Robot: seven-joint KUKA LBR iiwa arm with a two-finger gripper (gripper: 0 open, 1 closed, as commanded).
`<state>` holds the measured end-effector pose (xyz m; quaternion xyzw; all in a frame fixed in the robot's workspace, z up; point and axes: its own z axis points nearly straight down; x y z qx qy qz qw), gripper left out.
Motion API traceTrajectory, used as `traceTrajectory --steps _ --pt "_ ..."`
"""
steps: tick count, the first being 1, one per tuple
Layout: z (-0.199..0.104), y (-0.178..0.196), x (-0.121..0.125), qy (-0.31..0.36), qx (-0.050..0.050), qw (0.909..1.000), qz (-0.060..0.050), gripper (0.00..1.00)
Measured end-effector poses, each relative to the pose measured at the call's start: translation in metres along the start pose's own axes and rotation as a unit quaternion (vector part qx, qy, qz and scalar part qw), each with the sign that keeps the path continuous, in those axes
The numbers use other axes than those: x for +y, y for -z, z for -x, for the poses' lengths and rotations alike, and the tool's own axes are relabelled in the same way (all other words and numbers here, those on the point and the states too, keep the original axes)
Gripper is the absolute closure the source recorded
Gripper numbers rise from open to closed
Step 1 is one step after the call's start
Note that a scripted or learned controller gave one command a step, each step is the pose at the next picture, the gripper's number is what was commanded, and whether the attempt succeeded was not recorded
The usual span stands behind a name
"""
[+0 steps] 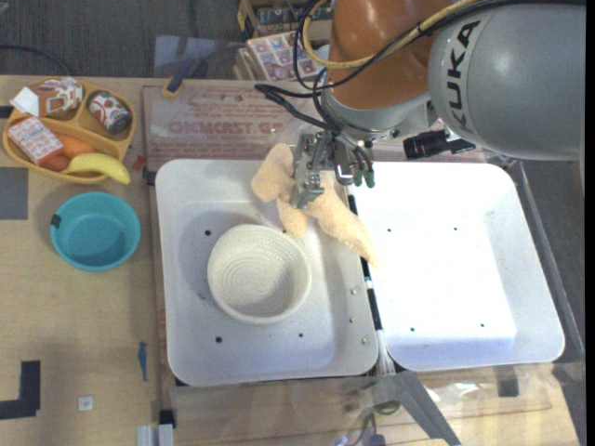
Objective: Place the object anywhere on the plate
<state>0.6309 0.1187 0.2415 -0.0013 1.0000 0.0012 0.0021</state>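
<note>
The object is a pale yellow cloth (321, 214), soft and crumpled, with one lobe spread up-left of the gripper (311, 186) and a longer tail trailing down-right toward the divide between the two bins. The gripper's fingers are pinched on its middle, so it hangs draped beneath them. The white ribbed plate (258, 272) lies below-left of the gripper, just beside the cloth's lower edge, in the left bin (186, 342).

A light wooden bench (84, 342) is seen under even light. 2 white bins (186, 342) are set side by side on it. Dark grey floor (93, 17) is seen beyond the bench, with printed papers (274, 56) laid there.
</note>
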Motion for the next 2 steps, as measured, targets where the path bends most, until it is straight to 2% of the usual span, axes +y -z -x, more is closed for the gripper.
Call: traceTrajectory --steps 1,2 --pt "-0.0136 -0.0157 0.0454 0.0 0.001 1.0 0.0 1.0" --pt "-0.0133 -0.0151 0.0453 0.0 0.001 1.0 0.0 0.0"
